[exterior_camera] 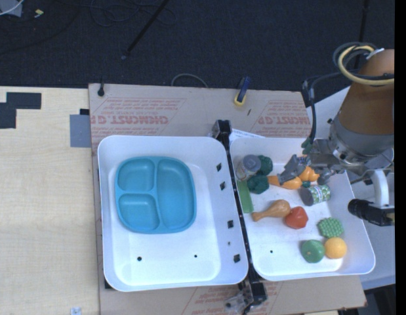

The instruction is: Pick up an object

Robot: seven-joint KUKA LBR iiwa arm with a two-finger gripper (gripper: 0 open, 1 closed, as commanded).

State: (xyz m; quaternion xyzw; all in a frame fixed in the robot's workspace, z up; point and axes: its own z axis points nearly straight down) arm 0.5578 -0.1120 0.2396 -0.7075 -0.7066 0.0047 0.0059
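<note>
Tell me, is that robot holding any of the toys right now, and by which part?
It cannot be told: the gripper sits low over the orange toy in the right bin, hiding any hold.

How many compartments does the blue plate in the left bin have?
3. The blue plate has two compartments side by side in its far half, and one wide compartment across its near half. Nothing covers the plate.

Two bins [124, 268], one plate [155, 195] (blue), nine toys [296, 218]
</note>
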